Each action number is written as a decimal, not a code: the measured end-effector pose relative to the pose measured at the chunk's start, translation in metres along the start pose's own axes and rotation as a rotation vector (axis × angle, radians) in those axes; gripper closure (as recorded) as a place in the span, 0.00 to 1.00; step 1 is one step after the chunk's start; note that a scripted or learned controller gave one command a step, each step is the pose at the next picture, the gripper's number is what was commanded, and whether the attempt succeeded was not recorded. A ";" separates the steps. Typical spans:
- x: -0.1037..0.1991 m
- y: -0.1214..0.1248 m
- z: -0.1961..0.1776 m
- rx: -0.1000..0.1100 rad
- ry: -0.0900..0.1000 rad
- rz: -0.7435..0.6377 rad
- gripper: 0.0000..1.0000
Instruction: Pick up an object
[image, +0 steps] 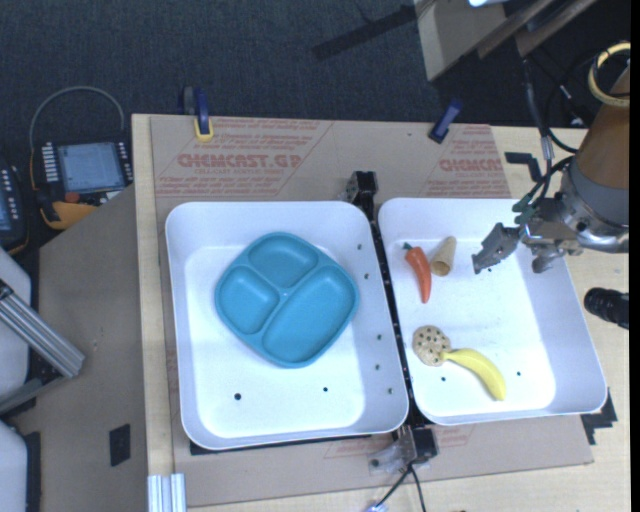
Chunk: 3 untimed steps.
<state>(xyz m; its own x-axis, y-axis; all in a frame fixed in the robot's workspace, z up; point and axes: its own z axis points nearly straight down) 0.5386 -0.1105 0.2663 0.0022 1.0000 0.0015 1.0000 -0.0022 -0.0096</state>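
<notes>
Camera view looks down on two shallow white bins, and nothing has been picked up yet: every object lies on a bin floor, so the whole grasp is left to do. The grey two-finger gripper (517, 252) hangs over the far part of the right white plastic bin (570, 330), its two dark fingers spread apart with nothing between them.

Candidates all sit in that bin's left half. A slim orange toy carrot (419, 271) lies lengthwise near the left wall, with a small tan cone-shaped piece (442, 254) just beside it on its right; these two are nearest the gripper, a little to its left. Nearer the camera, a round tan cookie with dark chips (430, 344) touches the stem end of a curved yellow toy banana (480, 371).

The left white plastic bin (200, 330) holds a blue divided plastic plate (287, 298), lying flat at its middle.

The carrot and cone look the likeliest targets, though their closeness may crowd a grasp.
</notes>
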 end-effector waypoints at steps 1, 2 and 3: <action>0.000 0.002 -0.005 -0.010 -0.001 -0.002 0.00; -0.001 0.004 0.038 -0.003 0.000 -0.002 0.00; -0.010 0.005 0.089 -0.002 0.000 -0.001 0.00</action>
<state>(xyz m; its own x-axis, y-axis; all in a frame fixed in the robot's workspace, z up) 0.5430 -0.1207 0.1771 0.0014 1.0000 0.0017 1.0000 -0.0014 -0.0078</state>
